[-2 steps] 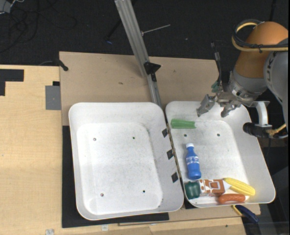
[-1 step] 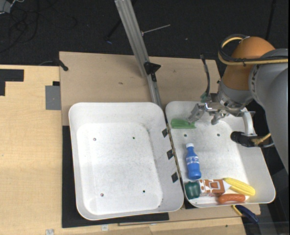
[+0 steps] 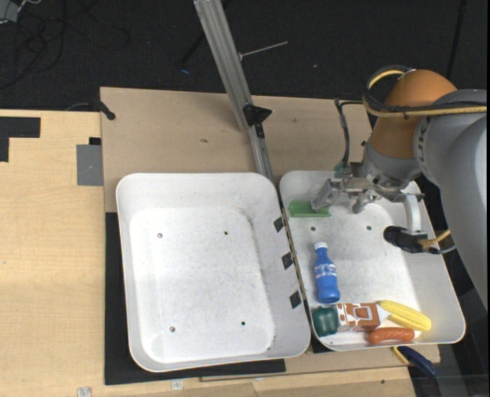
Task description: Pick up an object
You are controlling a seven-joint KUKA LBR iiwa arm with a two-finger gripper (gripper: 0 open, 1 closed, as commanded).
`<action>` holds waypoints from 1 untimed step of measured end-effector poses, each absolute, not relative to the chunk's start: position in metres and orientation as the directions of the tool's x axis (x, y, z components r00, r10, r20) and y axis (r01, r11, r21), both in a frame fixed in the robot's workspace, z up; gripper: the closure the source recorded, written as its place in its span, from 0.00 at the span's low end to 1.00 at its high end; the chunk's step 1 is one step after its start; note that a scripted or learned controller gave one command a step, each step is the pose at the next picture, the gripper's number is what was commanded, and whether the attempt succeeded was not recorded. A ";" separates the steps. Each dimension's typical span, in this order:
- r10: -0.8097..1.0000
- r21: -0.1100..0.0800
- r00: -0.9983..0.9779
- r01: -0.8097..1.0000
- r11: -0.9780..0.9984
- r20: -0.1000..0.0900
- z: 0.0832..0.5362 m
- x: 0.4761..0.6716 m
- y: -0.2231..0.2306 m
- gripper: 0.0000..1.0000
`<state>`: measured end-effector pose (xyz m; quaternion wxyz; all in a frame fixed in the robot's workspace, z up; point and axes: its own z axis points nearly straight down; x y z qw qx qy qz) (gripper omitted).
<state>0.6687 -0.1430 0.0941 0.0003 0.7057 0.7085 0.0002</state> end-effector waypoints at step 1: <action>1.000 0.003 -0.005 1.000 0.005 0.000 0.106 0.670 -0.143 1.00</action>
